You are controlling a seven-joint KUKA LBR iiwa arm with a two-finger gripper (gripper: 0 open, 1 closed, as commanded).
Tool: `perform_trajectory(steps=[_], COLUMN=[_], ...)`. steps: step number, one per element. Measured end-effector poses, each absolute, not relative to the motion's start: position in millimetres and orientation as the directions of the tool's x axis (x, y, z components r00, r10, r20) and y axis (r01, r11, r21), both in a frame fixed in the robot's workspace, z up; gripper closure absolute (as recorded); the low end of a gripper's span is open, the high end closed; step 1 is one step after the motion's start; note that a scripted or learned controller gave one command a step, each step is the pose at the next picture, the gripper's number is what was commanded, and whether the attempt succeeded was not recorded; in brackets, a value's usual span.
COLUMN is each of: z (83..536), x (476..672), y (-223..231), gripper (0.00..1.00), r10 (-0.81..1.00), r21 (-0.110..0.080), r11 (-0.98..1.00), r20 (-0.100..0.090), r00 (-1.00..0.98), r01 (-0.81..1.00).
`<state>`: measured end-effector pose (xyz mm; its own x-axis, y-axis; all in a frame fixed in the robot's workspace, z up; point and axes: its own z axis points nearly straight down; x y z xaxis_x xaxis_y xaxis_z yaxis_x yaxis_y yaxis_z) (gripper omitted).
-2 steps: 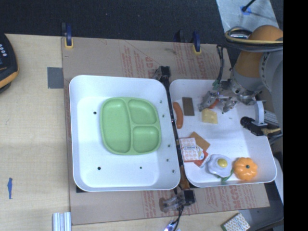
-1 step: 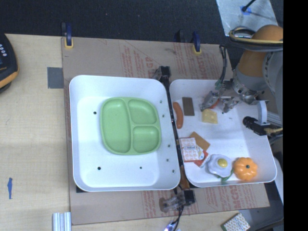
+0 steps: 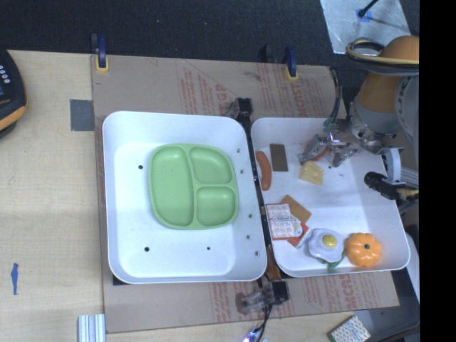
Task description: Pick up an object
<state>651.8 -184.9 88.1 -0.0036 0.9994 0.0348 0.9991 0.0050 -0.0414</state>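
Observation:
My gripper (image 3: 326, 153) hangs over the far part of the right bin (image 3: 381, 216), its fingers spread open with nothing between them. A pale yellow cheese wedge (image 3: 311, 173) lies just in front of and below the fingertips. To its left lie a dark brown rectangular piece (image 3: 278, 157) and an orange-red sausage (image 3: 264, 170) by the bin's left wall. Nearer the front are a tan card (image 3: 298, 206), a red and white packet (image 3: 282, 224), a fried egg (image 3: 325, 243) and an orange pumpkin (image 3: 363, 249).
The left bin (image 3: 114, 191) holds a green divided plate (image 3: 192, 186) in its middle. The two bins meet along a narrow seam. The grey arm with its orange band (image 3: 399, 48) comes in from the upper right. Bare white floor shows at the right bin's middle right.

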Motion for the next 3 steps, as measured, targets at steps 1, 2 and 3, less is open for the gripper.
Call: perform_trajectory(steps=[1, 2, 3], z=[88, 87, 88], x=[650.9, 650.0, 651.6], y=[-181, -171, -189], gripper=[0.0, 0.0, 0.0], r10=[1.0, 1.0, 0.999], r21=[-0.038, -0.033, -0.043], r11=[0.004, 0.0, 0.006], r20=[0.023, 0.01, 0.034], r00=[-0.003, 0.0, -0.004], r01=[0.999, 0.999, 0.999])
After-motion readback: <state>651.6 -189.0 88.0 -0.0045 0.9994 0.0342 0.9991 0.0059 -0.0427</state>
